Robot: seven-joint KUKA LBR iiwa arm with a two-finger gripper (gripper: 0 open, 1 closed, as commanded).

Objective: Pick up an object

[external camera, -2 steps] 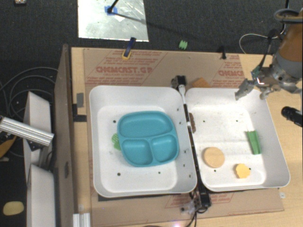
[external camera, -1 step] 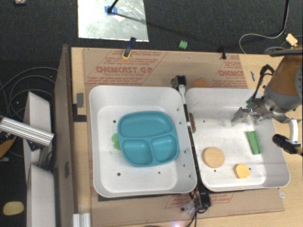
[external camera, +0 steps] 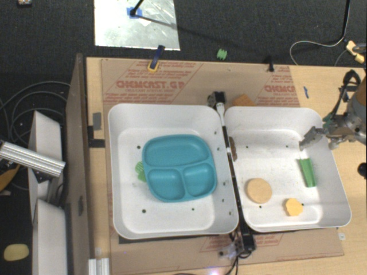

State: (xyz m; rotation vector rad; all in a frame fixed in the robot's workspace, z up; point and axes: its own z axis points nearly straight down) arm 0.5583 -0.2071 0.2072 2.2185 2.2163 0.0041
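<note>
The right bin (external camera: 275,125) holds a green stick (external camera: 307,172) near its right wall, a round tan disc (external camera: 259,190) and a small yellow piece (external camera: 293,207) near its front. My gripper (external camera: 312,135) hangs over the bin's upper right part, just above and behind the green stick and apart from it. Nothing shows in its grasp. In the left bin (external camera: 166,116) a blue divided plate (external camera: 179,167) lies flat, and a small green object (external camera: 139,168) peeks out at its left edge.
A ridge (external camera: 227,153) separates the two bins. An orange item (external camera: 243,100) lies on the cardboard behind the right bin. A shiny metal sheet (external camera: 136,17) lies beyond the bench, and cables (external camera: 34,96) coil at the left.
</note>
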